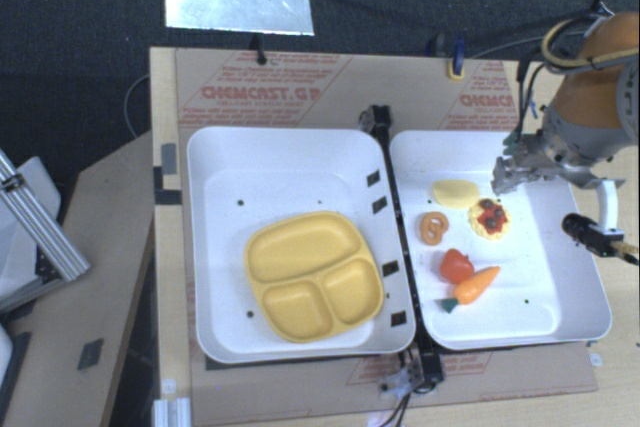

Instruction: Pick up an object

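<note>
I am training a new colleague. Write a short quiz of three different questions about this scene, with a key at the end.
1. True or false: the yellow tray lies in the left bin.
2. Which item in the right bin lies nearest the front edge? A. pretzel B. carrot C. pale yellow piece
3. Fill in: the hand hovers over the ____ bin, near the small pizza.

Key: 1 true; 2 B; 3 right.

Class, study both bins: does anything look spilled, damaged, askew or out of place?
Nothing stands out. The yellow tray lies flat in the left bin, merely turned at an angle. The toy foods, including the carrot, sit loosely grouped in the right bin.
</note>
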Available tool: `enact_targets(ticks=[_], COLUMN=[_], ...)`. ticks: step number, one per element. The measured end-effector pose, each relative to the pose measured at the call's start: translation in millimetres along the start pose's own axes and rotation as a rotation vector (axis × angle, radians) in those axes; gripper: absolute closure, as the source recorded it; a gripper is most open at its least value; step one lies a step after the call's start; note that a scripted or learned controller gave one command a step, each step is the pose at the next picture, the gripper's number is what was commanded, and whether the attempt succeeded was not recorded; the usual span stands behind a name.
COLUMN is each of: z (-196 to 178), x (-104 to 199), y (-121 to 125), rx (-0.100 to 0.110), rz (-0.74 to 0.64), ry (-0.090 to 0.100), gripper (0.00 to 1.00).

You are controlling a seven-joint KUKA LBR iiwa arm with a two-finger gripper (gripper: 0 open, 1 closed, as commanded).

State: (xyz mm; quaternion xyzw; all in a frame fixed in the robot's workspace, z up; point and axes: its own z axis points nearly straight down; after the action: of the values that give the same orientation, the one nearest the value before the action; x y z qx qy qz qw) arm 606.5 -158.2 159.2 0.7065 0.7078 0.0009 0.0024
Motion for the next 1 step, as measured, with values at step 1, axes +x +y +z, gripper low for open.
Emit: enact_targets(ticks=[1], z=[-62.7], x=[-7.5], y=[0.4], rx=[-0.004], rz=[0.001], ry=[-0.001], gripper=[1.0])
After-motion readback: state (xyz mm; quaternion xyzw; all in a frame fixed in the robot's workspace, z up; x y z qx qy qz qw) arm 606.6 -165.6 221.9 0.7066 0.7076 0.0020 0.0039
